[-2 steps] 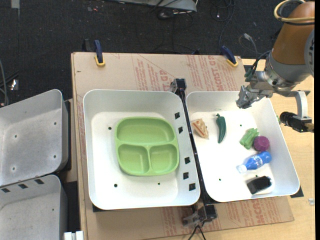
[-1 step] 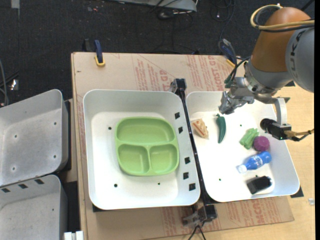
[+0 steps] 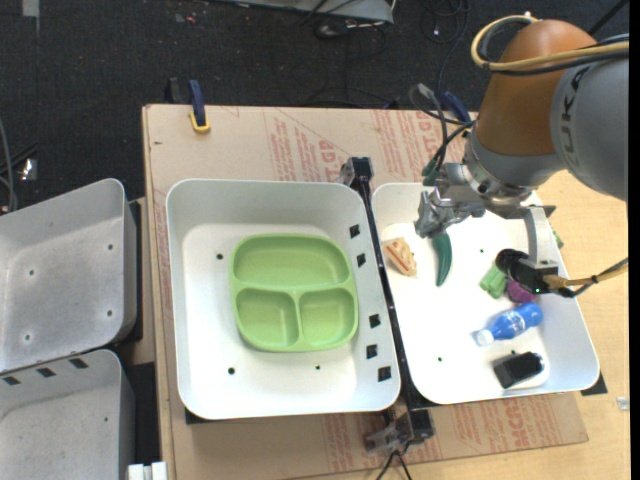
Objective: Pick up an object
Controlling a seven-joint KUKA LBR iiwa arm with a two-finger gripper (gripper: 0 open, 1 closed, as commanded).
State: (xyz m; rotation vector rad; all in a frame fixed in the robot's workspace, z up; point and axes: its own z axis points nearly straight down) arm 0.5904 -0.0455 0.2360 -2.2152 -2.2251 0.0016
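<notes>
Arm (image 3: pixel 560 88) cut off at the right edge, its wrist covering the right bin's (image 3: pixel 470 393) far rim, gripper (image 3: pixel 438 223) fingertips too dark to make out, purple thing (image 3: pixel 519 290) half hidden behind a green block (image 3: pixel 494 280), grey trays (image 3: pixel 60 268) cropped at left.

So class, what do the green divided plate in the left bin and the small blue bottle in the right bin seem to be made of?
Green divided plate: likely moulded plastic, matte, one even colour, rounded compartment ridges. Small blue bottle: probably clear-tinted plastic, glossy, white cap; too small to be sure.
</notes>
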